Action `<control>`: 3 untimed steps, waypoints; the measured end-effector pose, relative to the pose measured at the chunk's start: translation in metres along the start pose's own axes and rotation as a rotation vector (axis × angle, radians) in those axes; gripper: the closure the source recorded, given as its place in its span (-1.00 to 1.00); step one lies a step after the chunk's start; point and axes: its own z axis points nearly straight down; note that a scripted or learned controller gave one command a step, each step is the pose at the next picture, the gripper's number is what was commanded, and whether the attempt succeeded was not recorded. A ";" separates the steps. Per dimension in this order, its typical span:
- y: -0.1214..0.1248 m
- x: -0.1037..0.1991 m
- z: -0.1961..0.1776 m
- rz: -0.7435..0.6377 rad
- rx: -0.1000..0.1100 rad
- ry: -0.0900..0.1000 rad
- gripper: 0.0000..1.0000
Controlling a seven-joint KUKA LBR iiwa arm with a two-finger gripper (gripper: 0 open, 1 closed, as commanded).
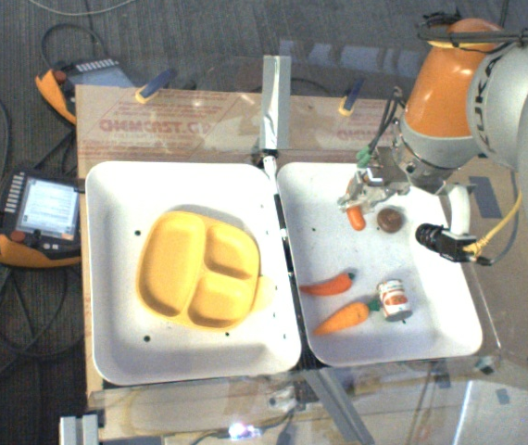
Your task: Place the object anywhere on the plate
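Note:
A yellow plate (201,269) with three compartments lies in the left bin (116,193). In the right bin (449,332) lie a small orange-red piece (356,217), a brown round piece (390,219), a red chili pepper (327,286), a carrot (343,318) and a small can (393,298). My gripper (363,193) hangs low over the back of the right bin, directly above the small orange-red piece and just left of the brown piece. Whether it touches either one I cannot tell.
The arm's orange band (449,72) and grey body reach in from the upper right over the bin's back right corner. A metal divider (275,100) stands between the bins at the back. A handheld pendant (46,213) lies left of the bench.

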 end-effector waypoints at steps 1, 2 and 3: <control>0.029 0.065 0.022 -0.246 -0.002 0.002 1.00; -0.009 0.124 0.040 -0.257 -0.001 0.003 1.00; -0.009 0.124 0.039 -0.256 -0.001 0.003 -1.00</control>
